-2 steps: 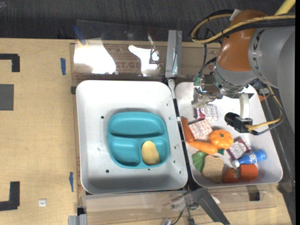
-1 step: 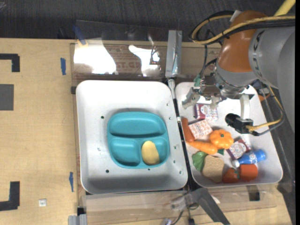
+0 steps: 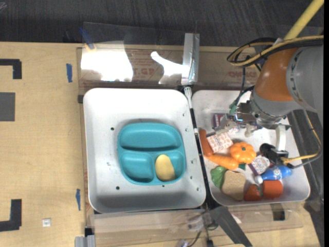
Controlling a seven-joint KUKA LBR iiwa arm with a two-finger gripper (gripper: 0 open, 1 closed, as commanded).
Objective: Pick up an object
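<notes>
Two white bins are borne side by side on the desk [image 3: 36,138]; the left bin [image 3: 97,138] holds a teal divided tray [image 3: 146,140], and a yellow potato-like piece [image 3: 165,167] is lodged in the tray's lower right compartment. The right bin [image 3: 300,187] is crowded with toy food: a small orange pumpkin [image 3: 242,152] lies near the middle, a carrot [image 3: 222,161] just left of it, a patterned packet [image 3: 220,140] above that, a green piece [image 3: 218,176] and a tan bread-like slab [image 3: 234,184] lower down, and red and blue pieces [image 3: 272,181] towards the lower right.

The arm [image 3: 288,81] is reached in from the right, and the claw [image 3: 245,122] is seen over the upper part of the right bin, above the packet and the pumpkin; whether it is wide or narrow cannot be told, and nothing is seen held in it.

The pumpkin is judged the likeliest object; it is probably light, stiff, hollow plastic, smooth and rounded, so slipping is to be expected; it is best taken across its widest middle, clear of the touching carrot.
</notes>
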